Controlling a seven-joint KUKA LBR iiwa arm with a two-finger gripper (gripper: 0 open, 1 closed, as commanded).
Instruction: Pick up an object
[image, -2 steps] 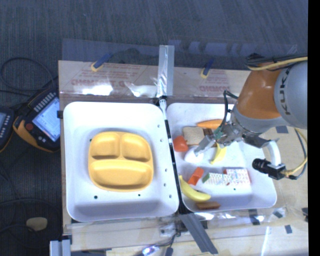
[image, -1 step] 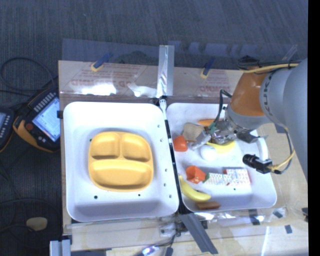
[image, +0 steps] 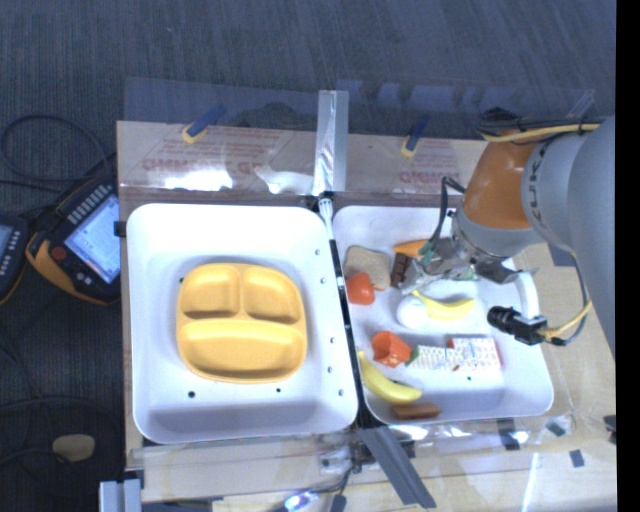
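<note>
Reaching into the right bin (image: 536, 392) from the camera view, the tool (image: 441, 262) hovers low over a small banana (image: 446, 304) beside the white egg (image: 411, 313), its opening unclear; the grasp seemingly remains ahead, needing a clean descent.

A divided tray (image: 241, 322) lies in the left bin (image: 150, 400). The right bin (image: 535, 390), at frame right, holds small items; a banana (image: 388, 385) lies along its lower edge, below the gripper (image: 443, 262).
</note>
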